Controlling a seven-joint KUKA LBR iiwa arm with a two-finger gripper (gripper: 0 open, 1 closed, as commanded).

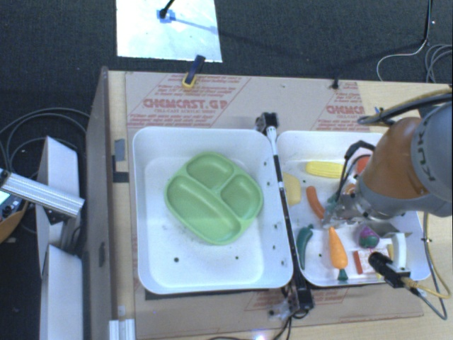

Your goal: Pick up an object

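The gripper (333, 214) was seen low over the right bin (297, 147), among toy vegetables; whether it was open or closed could not be told, and nothing was seen gripped. A red sausage (315, 202) lay just to its left, an orange carrot (337, 248) just below it, and a green pepper (304, 241) beyond the carrot. A yellow corn cob (324, 168) lay near the bin's far edge, and a purple item (368, 235) sat beside the arm (400, 168). For a clean pick, one piece should be centred under the gripper, probably the carrot or sausage, with neighbours kept clear. The left bin (152, 261) held a green divided plate (214, 197). Both bins rested on a paper-covered bench (212, 105), with dark carpet (56, 34) and cables (32, 140) around it.
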